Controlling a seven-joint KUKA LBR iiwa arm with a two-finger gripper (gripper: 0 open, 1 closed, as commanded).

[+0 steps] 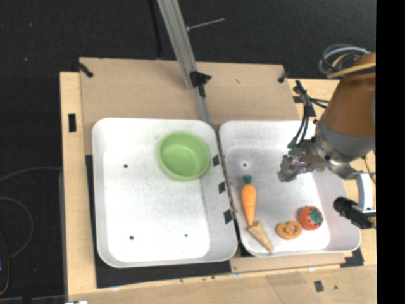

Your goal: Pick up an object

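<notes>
1. The worktop (pixel 73 189) carries two shallow white bins side by side: the left bin (pixel 126 233) and the right bin (pixel 266 141).
2. A green bowl (pixel 184 156) sits upright in the left bin, toward its upper right corner, close to the wall shared with the right bin.
3. A carrot (pixel 249 201) lies in the right bin near its left wall, green top pointing away from the camera and tip pointing toward the near edge.
4. A pale cone-shaped piece (pixel 261 236) lies just below the carrot's tip, touching or nearly touching it, near the bin's front left corner.
5. A small orange ring-shaped item (pixel 289 230) lies near the front of the right bin, just to the right of the cone.
6. A tomato (pixel 311 217), red with a green top, sits just right of the ring, close to it.
7. The arm (pixel 351 116) reaches in from the right over the right bin.
8. The pincer (pixel 292 168) hangs over the bare middle of the right bin, above and well apart from the carrot, ring and tomato.
9. Nothing shows between its tips; how far they stand apart I cannot tell, since the dark parts blur together.
10. A grey pole (pixel 180 40) slants down from the top toward the gap between the bins.
</notes>
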